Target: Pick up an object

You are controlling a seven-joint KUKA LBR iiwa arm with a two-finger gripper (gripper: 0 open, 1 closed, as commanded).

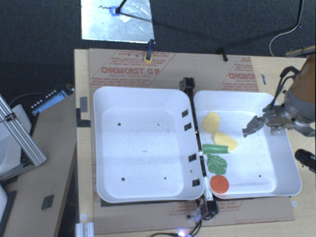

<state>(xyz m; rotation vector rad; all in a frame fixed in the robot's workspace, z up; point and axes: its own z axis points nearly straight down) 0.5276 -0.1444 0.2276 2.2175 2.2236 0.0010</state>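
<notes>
Along the left side of the right bin (276, 181) lie several toy foods: a pale yellow piece (211, 122), a second yellow piece (225, 140), a green bean-like stick (215, 148), a green leafy piece (217, 164) and an orange-red round one (219, 183). My gripper (249, 128) hangs over the middle of that bin, right of the yellow pieces and apart from them. Nothing shows between its fingers.
The left bin (106, 147) lies beside the right one, with black clips (189, 127) along the divide. A shiny metal sheet (116, 13) lies at the back, a yellow clamp (148, 57) at the cardboard's far edge. Aluminium framing (19, 137) stands at the left.
</notes>
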